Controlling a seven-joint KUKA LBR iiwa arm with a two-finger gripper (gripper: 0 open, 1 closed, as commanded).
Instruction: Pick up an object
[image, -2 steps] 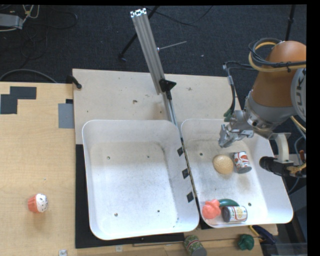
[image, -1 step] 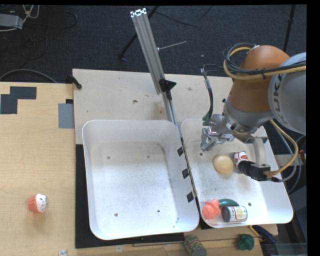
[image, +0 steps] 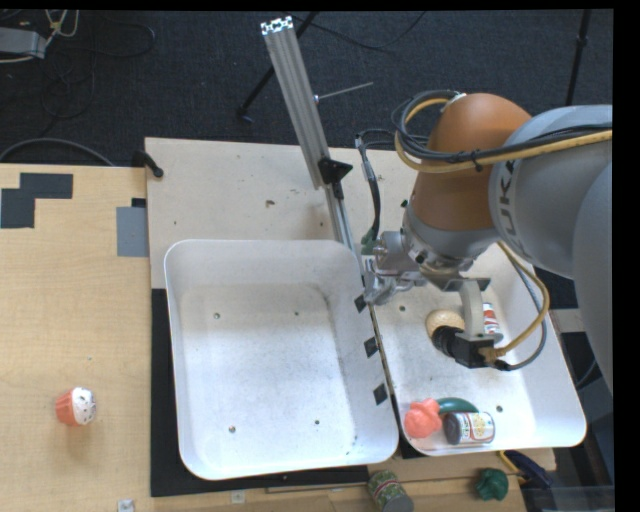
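A green object (image: 490, 484) lies nearest, on the bench (image: 250, 190) outside the right bin (image: 560, 400), whose near corner holds the likely targets, pink toy (image: 423, 419) and labelled bottle (image: 468, 428), well apart from the gripper (image: 378, 285), jaws' state indiscernible.

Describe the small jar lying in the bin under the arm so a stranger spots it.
Find the white bin under the grey arm and go to its near edge. There the jar lies on its side beside a salmon-pink lump and in front of a dark green piece; alone of the three it is dark with a pale label band.
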